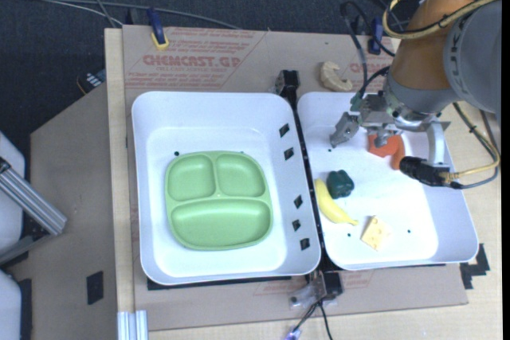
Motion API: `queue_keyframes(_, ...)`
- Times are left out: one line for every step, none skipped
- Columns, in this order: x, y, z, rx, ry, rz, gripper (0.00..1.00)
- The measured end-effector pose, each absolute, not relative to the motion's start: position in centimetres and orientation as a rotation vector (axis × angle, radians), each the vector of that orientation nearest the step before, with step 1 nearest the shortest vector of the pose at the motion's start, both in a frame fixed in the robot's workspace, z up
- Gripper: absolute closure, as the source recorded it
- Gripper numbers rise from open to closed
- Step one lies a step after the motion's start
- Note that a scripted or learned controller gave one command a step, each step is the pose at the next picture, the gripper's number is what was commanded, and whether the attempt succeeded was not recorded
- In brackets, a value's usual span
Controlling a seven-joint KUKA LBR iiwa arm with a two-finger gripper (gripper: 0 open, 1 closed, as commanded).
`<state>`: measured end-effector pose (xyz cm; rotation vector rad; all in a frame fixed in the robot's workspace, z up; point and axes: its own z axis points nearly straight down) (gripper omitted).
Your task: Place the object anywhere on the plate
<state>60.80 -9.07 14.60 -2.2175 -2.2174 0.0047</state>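
two white bins sit side by side on my bench, and the split tells me the layout: the left bin (151, 171) holds the green plate (217, 199), the right bin (446, 243) holds the loose things i pick from. the plate has three compartments, two small at the far side and one wide nearer me, and it lies flat in the middle of its bin, so a drop from almost any angle should land on it.

in the right bin i see a yellow banana (333, 205) near the inner wall, a dark green piece (340, 184) touching its upper end, a yellow wedge like cheese (374, 233) a little apart toward the near rim, and an orange piece (388, 147) at the far side.

the arm (430, 44) reaches in from the right and hangs over the far part of that bin. the gripper (374, 123) sits just beside the orange piece, partly over it. from this slant i cannot tell how the gripper is set, and nothing i see proves a hold.

my guess is the orange piece is the intended object, since the gripper is closest to it. nothing lies on the plate, so the placing is not yet done. the risk i'd watch is the divider between the bins on the carry across.
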Motion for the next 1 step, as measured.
queue_keyframes(60.95, -9.1, 16.0, -2.221, -2.221, -0.002, 1.0)
